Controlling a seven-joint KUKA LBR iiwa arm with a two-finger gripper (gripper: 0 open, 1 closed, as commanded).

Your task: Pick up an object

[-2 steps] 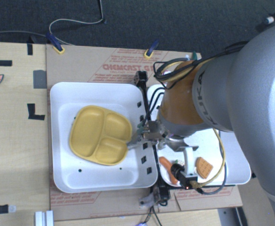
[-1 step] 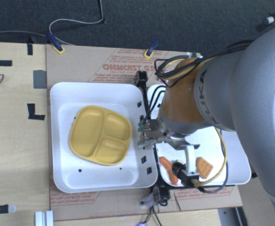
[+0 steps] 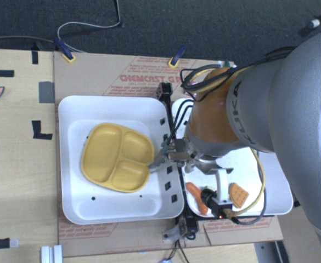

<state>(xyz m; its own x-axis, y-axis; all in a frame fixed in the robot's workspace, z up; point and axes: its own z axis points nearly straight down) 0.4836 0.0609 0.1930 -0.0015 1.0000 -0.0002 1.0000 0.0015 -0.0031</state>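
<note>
My fingers (image 3: 159, 162) are down at the right edge of the yellow divided plate (image 3: 118, 156) in the left bin (image 3: 72, 147), and honestly I can't tell if they're open or shut, the wrist blocks most of it. The plate lies just to their left, touching or nearly so. Behind me in the right bin (image 3: 278, 199) sit a carrot (image 3: 196, 196) and a waffle-looking cracker (image 3: 238, 194). What could go wrong, I reckon: the plate is wide, shallow and slick, so a pinch on its thin rim could slip off or just tip it, and the bin wall right beside me could snag a finger. The cardboard sheet (image 3: 144, 75) on the counter reads "CHEMCAST" in red; the rest is too blurred to read.
</note>
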